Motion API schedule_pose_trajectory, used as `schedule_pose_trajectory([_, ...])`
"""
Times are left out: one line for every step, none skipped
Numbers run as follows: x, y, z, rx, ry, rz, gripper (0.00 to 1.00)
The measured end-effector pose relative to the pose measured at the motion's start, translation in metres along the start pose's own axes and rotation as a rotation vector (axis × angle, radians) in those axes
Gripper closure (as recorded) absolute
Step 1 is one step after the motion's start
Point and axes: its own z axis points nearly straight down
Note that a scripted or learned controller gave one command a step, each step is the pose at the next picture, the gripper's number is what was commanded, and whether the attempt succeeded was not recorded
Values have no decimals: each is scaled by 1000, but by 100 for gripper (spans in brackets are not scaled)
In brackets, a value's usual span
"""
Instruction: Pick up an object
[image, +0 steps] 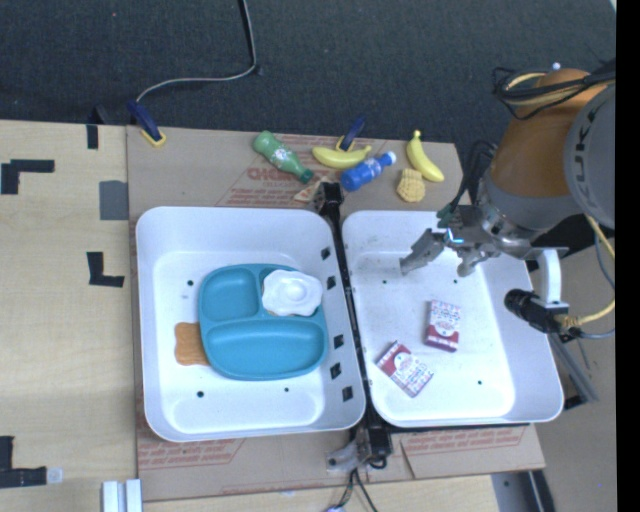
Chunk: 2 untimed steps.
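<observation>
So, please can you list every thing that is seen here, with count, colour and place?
divided plate: 1, blue, left bin
fried egg toy: 1, white, on the plate's rim
toast piece: 1, tan, left of the plate
small cartons: 2, red and white, right bin
bananas: 2, yellow, behind the bins
green bottle: 1, behind the bins
blue bottle: 1, behind the bins
corn toy: 1, yellow, behind the bins
bins: 2, white, side by side
gripper: 1, grey, open, above right bin
</observation>
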Motion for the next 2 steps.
schedule_pose_trajectory([-27, -12, 133, -11, -3, 1, 0])
schedule_pose_trajectory([-69, -44, 135, -16, -7, 2, 0])
